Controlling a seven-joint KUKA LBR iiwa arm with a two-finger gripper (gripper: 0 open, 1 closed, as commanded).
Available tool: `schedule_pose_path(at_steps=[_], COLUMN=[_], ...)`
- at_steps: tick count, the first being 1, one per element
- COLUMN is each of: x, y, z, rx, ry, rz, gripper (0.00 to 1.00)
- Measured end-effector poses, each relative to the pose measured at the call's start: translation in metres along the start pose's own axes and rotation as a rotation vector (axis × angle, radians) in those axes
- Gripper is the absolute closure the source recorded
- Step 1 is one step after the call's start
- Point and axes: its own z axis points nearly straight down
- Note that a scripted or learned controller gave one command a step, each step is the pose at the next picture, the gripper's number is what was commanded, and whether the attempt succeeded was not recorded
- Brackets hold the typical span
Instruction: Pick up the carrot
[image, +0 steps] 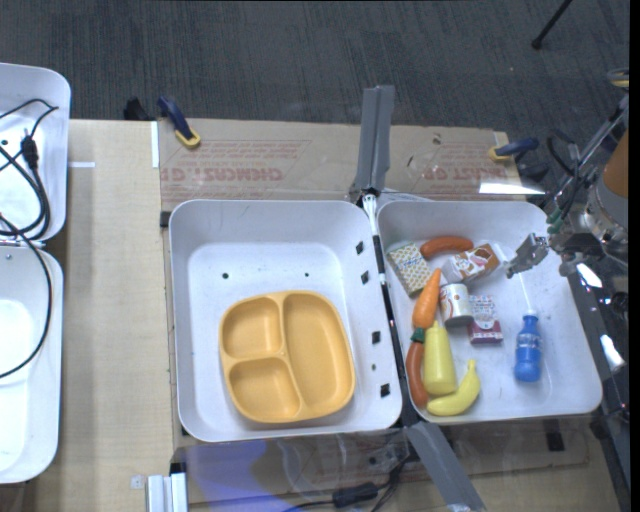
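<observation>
The carrot (428, 297) is orange with a green stub at its lower end. It lies slanted in the left part of the right bin (560, 390), between a cracker packet (406, 266) and a small can (455, 303). My gripper (527, 256) hangs over the right bin's upper right area, well to the right of the carrot and apart from it. Nothing is visibly held in it.
Around the carrot lie a sausage (446, 245), a snack packet (479, 262), a red box (486, 327), a yellow bottle (438, 358), a banana (455, 396), and a blue bottle (527, 350). The left bin (200, 300) holds a yellow divided plate (288, 355).
</observation>
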Motion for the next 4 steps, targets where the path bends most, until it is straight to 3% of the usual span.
schedule_pose_path(at_steps=[1, 2, 3, 4], x=[0.104, 0.104, 0.104, 0.104], y=[0.028, 0.029, 0.029, -0.027], z=[0.096, 0.086, 0.086, 0.096], rx=[-0.009, -0.010, -0.010, -0.013], ry=[0.001, 0.002, 0.002, -0.005], rz=[-0.006, -0.006, -0.005, -0.315], gripper=[0.00, 1.00, 0.00, 0.00])
